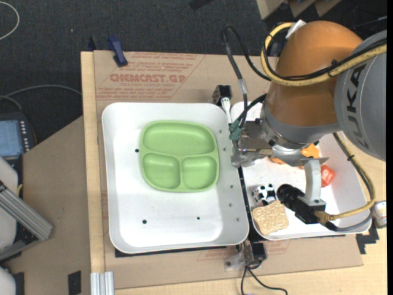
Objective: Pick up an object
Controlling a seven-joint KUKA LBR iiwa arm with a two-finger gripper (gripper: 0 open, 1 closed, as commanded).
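Note:
My gripper (247, 150) hangs over the left edge of the right bin (353, 229), close to the wall between the two bins. The big orange wrist covers most of that bin. Below the gripper lie a small black-and-white object (264, 193) and a tan, rough-textured flat piece (271, 219) in the bin's near left corner. An orange-red object (327, 176) shows at the right, and an orange bit (311, 150) peeks from under the wrist. Nothing can be seen held in the gripper.
The left bin (123, 183) holds a green divided plate (180, 155) with three compartments. Both bins rest on a cardboard sheet (153, 72). Cables run from the arm over the back of the right bin.

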